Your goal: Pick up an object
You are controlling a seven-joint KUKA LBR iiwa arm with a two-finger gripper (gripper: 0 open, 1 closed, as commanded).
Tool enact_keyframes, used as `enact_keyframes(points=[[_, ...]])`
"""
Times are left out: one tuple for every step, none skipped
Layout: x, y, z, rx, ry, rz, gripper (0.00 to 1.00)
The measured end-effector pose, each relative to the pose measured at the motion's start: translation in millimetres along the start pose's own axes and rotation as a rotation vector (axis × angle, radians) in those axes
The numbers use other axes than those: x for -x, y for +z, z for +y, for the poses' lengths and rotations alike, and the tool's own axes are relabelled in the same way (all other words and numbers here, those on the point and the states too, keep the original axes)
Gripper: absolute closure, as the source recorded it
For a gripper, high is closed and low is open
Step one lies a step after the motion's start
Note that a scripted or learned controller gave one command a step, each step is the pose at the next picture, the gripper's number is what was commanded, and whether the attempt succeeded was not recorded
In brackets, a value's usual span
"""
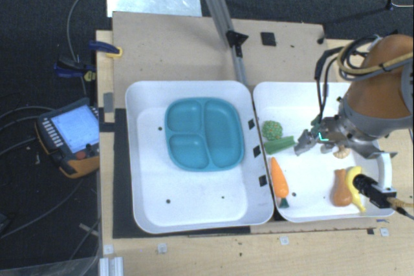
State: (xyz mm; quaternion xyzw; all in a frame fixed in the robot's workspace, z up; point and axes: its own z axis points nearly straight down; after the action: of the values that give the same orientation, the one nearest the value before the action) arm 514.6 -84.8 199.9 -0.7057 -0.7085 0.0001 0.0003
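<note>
On your left, the blue divided plate [204,134] sits in the left bin [149,203]. Moving right, you've got broccoli [272,130] and a carrot [279,178] along the right bin's [304,210] left side. Then the hand [305,145], low beside the broccoli; you can't tell its grip. Far right, a banana [354,184].

arm [381,90]: orange band | grey wrist | black cables looped on top
</note>
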Motion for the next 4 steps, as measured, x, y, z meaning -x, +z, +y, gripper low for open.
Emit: enact_keyframes(points=[[0,-1,1,0.002,0.0,0.0,0.0],[6,55,-8,-0.003,0.004,0.0,0.0],[10,106,-17,0.004,0.006,-0.006,0.0],[13,112,-14,0.01,0.006,-0.005,0.0]])
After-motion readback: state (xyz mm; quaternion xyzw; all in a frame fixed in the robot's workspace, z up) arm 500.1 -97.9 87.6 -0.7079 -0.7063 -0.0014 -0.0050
